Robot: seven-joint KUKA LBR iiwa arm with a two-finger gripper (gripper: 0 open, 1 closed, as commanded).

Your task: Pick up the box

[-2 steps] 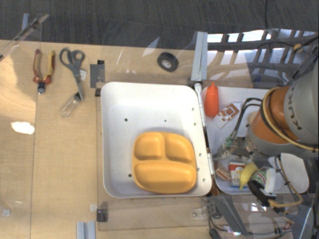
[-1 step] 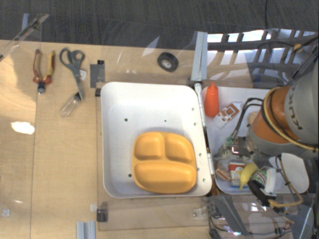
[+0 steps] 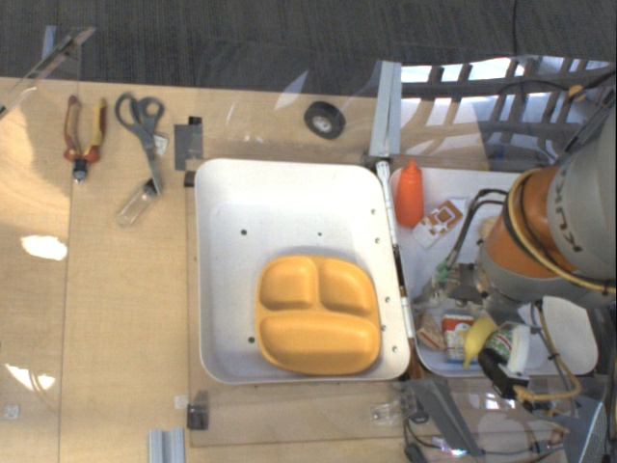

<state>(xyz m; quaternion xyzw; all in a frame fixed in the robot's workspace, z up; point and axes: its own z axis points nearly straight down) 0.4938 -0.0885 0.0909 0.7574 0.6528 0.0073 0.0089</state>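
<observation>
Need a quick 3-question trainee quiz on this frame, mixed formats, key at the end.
1. True or false: the yellow tray lies in the right bin.
2. What stands along the right bin's left wall? A) scissors B) red bottle C) tape roll
3. Fill in: the banana lies beside a red and white ____, near the bin's front edge.

Key:
1. False. It lies in the left bin.
2. B, the red bottle. The scissors and tape roll lie on the bench.
3. Box.
</observation>
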